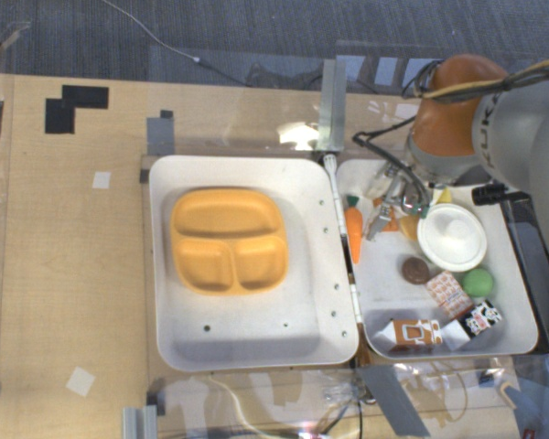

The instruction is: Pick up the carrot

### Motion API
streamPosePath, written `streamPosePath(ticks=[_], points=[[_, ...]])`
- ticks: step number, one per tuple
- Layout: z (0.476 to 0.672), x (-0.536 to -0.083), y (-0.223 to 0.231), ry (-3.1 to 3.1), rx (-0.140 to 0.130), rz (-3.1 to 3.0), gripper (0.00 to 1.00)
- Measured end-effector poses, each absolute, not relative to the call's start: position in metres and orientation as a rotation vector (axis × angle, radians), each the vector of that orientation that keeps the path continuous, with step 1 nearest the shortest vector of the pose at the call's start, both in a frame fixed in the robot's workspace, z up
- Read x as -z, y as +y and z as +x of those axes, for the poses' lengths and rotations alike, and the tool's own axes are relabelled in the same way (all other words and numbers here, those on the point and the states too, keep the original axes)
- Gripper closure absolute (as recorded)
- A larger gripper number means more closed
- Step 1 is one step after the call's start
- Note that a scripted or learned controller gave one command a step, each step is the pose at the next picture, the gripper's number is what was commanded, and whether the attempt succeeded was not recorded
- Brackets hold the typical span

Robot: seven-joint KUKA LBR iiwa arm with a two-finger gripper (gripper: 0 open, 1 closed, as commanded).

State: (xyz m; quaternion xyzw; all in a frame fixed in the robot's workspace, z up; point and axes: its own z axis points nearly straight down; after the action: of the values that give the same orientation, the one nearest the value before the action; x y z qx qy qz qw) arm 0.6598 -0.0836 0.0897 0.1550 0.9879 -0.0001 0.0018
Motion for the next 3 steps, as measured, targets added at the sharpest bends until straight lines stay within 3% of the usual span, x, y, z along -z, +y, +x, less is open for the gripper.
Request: streamPosePath(ticks=[1,2,3], points=[[0.650,-0.089,-0.083,3.089,-0.001,0.498,0.00],[0.635,-0.089,-0.091,2.877,0.007,1.228,0.00],[0.597,-0.090,-0.087,2.755,-0.010,1.476,0.00]])
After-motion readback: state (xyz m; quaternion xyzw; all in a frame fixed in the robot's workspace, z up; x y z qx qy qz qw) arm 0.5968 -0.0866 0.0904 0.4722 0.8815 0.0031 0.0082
